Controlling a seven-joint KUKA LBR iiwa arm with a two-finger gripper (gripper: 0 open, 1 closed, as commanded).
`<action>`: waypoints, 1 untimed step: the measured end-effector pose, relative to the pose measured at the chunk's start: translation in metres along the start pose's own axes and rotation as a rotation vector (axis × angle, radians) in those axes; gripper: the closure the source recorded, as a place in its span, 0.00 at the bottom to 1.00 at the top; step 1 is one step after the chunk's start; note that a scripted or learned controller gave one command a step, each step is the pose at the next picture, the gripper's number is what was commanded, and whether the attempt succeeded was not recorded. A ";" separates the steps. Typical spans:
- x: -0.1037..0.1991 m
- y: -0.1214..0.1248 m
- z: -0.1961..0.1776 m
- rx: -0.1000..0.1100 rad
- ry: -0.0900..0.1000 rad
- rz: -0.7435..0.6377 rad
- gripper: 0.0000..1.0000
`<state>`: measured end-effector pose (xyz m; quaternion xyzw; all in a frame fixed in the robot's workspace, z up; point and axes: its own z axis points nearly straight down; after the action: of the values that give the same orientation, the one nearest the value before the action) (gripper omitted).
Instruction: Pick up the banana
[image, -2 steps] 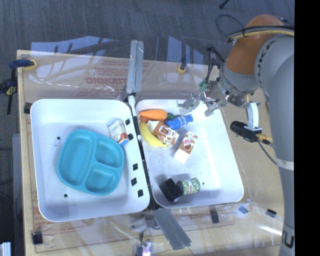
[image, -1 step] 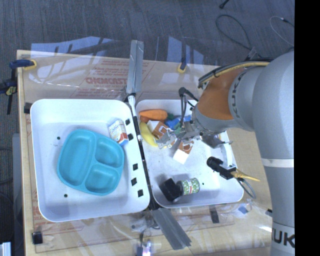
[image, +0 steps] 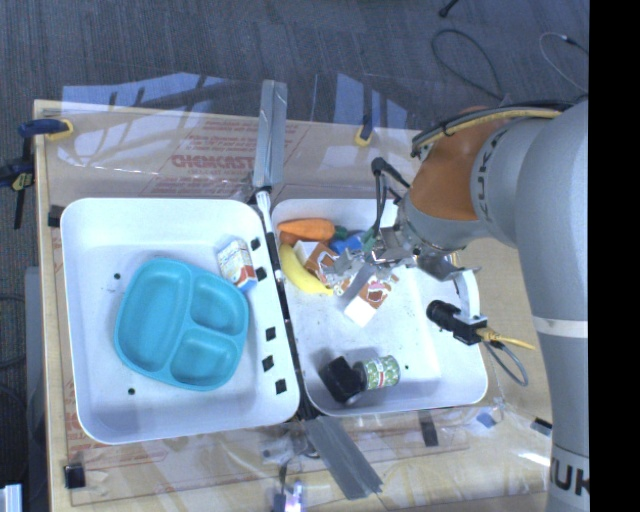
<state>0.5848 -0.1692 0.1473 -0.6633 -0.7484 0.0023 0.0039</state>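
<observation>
The yellow banana (image: 300, 271) lies in the right bin (image: 455, 375) near its upper left corner, curved along the divider. Just above it rests an orange carrot (image: 308, 229). To its right sits a cluster of small cartons and a blue item (image: 345, 258). My gripper (image: 372, 258) hangs over that cluster, right of the banana, with the grey arm and its orange band (image: 445, 185) reaching in from the right. Nothing shows as held between the fingers.
The left bin (image: 80, 330) holds a blue divided plate (image: 183, 323) and a small carton (image: 236, 264). A white and red carton (image: 366, 299) lies mid right bin. A black-capped green jar (image: 360, 376) lies near the right bin's front edge.
</observation>
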 end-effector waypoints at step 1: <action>0.031 0.044 0.041 -0.025 -0.027 -0.583 0.00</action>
<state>0.6246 -0.1326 0.1060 -0.4204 -0.9072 0.0009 -0.0137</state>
